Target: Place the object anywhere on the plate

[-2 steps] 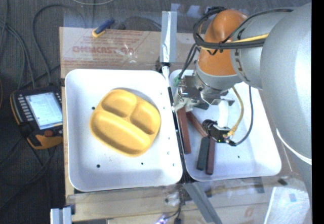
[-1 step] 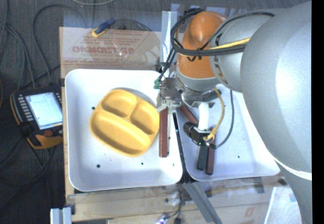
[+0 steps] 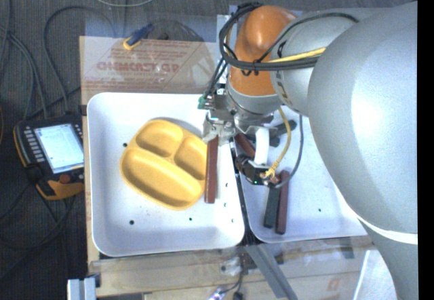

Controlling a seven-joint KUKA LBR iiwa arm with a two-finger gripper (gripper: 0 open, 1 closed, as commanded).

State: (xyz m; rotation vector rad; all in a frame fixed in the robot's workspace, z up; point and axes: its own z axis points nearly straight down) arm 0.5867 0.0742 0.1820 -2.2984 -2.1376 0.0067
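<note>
A yellow divided plate (image 3: 165,163) lies in the left bin (image 3: 108,224). My gripper (image 3: 214,132) hangs over the plate's right rim, close to the wall between the two bins. A long brown bar (image 3: 211,173) has its upper end between the fingers. From there it reaches toward the front along the plate's right edge. The gripper is shut on this bar. I cannot tell whether the bar's lower end touches the plate or hangs just above it.
The right bin (image 3: 319,220) holds a dark bar and a brown bar (image 3: 277,202) side by side, plus a reddish piece (image 3: 245,146) near the wrist. The arm covers most of that bin. A cardboard sheet (image 3: 146,68) lies behind the left bin and a pendant (image 3: 54,149) to its left.
</note>
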